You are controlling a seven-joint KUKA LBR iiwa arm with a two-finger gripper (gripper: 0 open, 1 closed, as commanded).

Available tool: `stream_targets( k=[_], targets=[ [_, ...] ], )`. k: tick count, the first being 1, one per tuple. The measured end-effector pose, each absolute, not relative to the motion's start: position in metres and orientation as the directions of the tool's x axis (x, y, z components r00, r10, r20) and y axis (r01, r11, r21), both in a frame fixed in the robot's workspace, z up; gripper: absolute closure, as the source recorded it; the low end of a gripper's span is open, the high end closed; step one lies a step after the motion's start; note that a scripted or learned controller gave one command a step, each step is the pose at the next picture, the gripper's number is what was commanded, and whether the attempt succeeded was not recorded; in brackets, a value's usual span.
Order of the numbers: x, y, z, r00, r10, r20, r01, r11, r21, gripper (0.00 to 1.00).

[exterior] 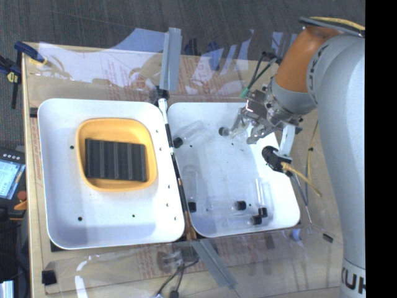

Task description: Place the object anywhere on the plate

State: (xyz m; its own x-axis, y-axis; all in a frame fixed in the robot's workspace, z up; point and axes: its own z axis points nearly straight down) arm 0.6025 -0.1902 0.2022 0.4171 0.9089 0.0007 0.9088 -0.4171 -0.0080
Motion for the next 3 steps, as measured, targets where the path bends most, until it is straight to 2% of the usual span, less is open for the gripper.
stream_targets(
  k=[1, 2, 3],
  targets=[
    [0.6, -0.13, 0.212, 0.169, 0.986, 0.001, 0.986, -0.169, -0.007, 1.0],
    [0.609, -0.081, 0.228, -0.016, 1.0, 0.0, 1.0, 0.016, -0.002, 1.0],
    [0.629, -0.038, 0.221, -0.333, 0.943, -0.001, 0.943, 0.333, 0.0, 1.0]
  ],
)
